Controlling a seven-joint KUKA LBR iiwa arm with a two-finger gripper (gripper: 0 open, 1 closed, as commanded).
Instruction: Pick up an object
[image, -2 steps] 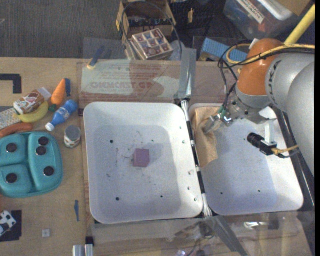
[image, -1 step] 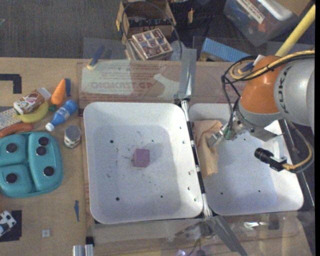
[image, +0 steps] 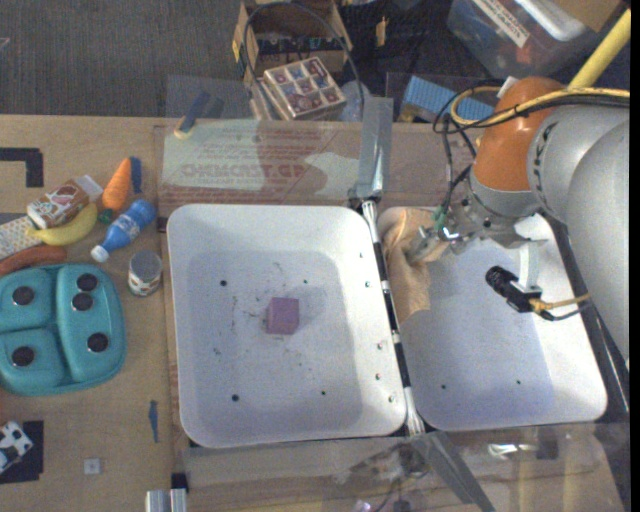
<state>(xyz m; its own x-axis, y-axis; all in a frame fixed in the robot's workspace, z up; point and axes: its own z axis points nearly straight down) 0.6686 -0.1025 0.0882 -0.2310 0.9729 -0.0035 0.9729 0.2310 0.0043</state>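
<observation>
Resting in left bin (image: 200, 250): 1 purple block (image: 282, 315); gripper (image: 432, 243) over right bin (image: 560, 400).

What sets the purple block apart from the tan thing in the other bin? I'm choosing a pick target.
The purple block is small and boxy with square edges; the tan cloth-like object is larger, crumpled and irregular. The block sits alone mid-floor of the left bin; the tan object lies against the right bin's left wall, under the gripper. Both rest on white bin floors.

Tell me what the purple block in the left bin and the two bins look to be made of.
Purple block: probably foam or soft rubber; matte, dull mauve, no glints, edges slightly rounded. Hard to be sure at this size.
Left bin and right bin: likely moulded plastic; smooth white, softly rounded corners, faint sheen, scuff specks on the floor.
</observation>
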